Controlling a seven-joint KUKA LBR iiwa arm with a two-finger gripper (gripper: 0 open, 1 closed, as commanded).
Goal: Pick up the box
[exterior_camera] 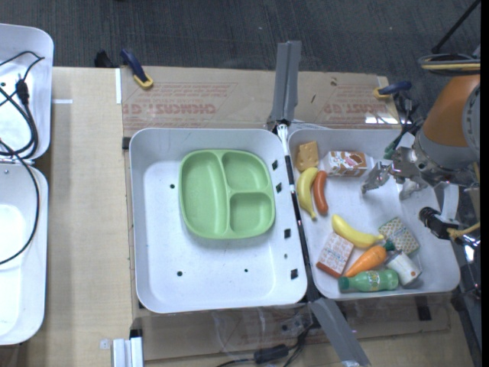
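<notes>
From the camera view, the box (335, 254) lies flat near the front edge of the right bin (447, 281), well apart from the gripper (380, 177), which hangs at the bin's far side with its fingers spread and nothing between them. Between them lies a banana (355, 232). A carrot (367, 258) touches the box. The green plate (227, 193) sits in the left bin (153, 281).
</notes>
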